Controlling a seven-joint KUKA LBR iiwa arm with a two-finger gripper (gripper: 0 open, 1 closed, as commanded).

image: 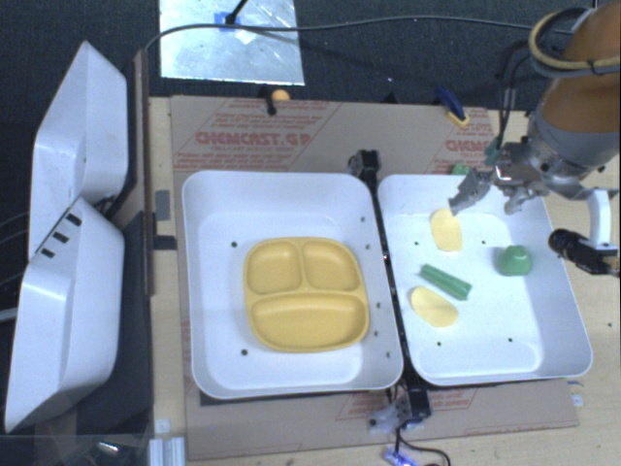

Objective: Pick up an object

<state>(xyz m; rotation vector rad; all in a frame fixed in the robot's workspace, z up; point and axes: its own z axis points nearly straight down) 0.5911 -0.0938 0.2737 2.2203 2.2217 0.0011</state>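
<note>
Camera view shows four small things lying loose on the floor of the right white plastic bin [553,357]: a pale yellow oval piece [446,230] near the bin's far side, a dark green stick-shaped piece [445,282] lying at a slant below it, a second pale yellow flat piece [434,307] just beside the stick's lower end, and a small green cup-like object [515,260] well apart to the right. The two-finger gripper [490,190] hangs above the far part of this bin with its fingers spread wide and nothing between them; one dark finger [466,193] reaches toward the upper yellow oval, its tip just above that piece. The grey arm with its orange band [582,85] comes in from the upper right. The left white bin [209,289] holds a yellow divided plate with three compartments [306,294]. Both bins rest on a brown cardboard sheet [291,134].
</note>
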